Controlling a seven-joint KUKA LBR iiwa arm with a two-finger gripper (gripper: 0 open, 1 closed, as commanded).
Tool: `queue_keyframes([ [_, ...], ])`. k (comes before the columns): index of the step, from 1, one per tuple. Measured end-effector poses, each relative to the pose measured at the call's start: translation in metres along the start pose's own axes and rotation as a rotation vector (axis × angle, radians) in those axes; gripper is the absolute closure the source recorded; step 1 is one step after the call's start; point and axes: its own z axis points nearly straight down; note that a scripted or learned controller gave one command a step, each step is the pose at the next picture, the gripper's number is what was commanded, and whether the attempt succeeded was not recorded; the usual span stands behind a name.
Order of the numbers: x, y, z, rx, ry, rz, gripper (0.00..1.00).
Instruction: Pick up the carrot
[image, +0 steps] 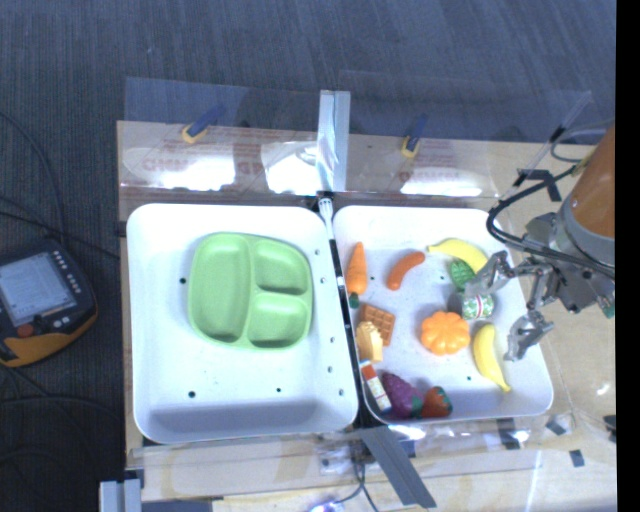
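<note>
Now we see the gripper (507, 303) spread wide at the right side of the right bin (420, 222), its two fingers apart and grasping nothing. One finger (488, 280) sits farther from us, just beside a small green and white can (478, 305); whether it touches the can we cannot tell. The other finger (524, 335) sits nearer to us, just right of a banana (488, 357) that lies by the bin's right wall. Behind the fingers the grey wrist leads right to the orange band (604, 190) of the arm.

Left of the can sits an orange pumpkin (445, 332). Beyond the can lie a green piece (461, 272) and a second banana (458, 250), which curves along the far part of the bin. Left of that banana lies an orange-red sausage (405, 268).

The carrot (356, 268) lies at the far left of the right bin, close to the wall between the two bins, its length running far to near, its green tip at the near end. It is well apart from the gripper, with the sausage and the pumpkin between them.

Nearer to us from the carrot sit a waffle (377, 321), a pale yellow piece (369, 343), a small red and white bottle (374, 385), purple grapes (400, 390) and a strawberry (436, 402).

The left bin (160, 400) bears a green tray (250, 290) with three compartments. Off the bench at the left, a handheld pendant (42, 295) lies on the dark carpet.
</note>
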Motion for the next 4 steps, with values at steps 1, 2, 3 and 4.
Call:
queue_keyframes([
  [1, -0.015, 0.016, 0.131, -0.011, 0.013, -0.022, 0.0],
  [2, -0.038, 0.01, 0.186, 0.006, -0.014, 0.058, 0.0],
  [3, -0.04, 0.011, 0.174, 0.009, -0.016, 0.057, 1.0],
  [4, -0.052, 0.004, 0.099, 0.004, -0.005, 0.115, 1.0],
])
